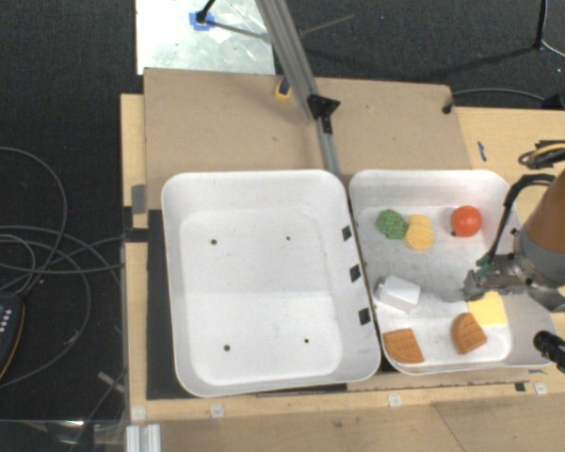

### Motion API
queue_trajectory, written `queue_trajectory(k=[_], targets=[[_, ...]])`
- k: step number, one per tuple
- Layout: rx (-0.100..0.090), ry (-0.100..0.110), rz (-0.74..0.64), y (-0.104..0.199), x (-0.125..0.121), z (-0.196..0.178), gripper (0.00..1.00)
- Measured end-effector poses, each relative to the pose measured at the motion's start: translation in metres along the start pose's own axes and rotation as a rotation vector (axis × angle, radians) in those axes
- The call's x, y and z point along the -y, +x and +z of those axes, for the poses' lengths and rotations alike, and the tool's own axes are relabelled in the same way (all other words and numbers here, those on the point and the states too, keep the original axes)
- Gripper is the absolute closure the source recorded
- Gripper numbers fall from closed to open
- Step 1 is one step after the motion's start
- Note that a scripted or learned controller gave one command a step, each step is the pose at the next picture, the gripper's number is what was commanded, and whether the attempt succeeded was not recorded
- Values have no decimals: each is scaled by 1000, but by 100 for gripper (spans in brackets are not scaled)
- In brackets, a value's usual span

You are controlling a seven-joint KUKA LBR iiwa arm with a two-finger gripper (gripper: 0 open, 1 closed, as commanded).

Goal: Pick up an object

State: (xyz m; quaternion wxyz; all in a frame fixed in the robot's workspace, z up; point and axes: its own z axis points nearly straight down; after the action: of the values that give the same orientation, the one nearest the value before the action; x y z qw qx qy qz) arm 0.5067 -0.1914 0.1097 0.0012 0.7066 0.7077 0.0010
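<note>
Gripper (478,281) low in right bin (433,185), can't tell its state.
I see it just above yellow block (491,310), maybe touching; orange wedge (468,333) beside, red ball (466,220) toward back of bin.

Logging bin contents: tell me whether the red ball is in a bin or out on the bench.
In. The red ball rests on the floor of the right bin, near its far wall.
</note>
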Motion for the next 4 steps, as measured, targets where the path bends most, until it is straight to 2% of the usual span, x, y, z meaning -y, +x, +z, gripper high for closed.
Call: queue_trajectory(k=[3,4], targets=[[3,-5,-4,-10,-16,-178,100],[-2,1,-9,47,-11,-174,100]])
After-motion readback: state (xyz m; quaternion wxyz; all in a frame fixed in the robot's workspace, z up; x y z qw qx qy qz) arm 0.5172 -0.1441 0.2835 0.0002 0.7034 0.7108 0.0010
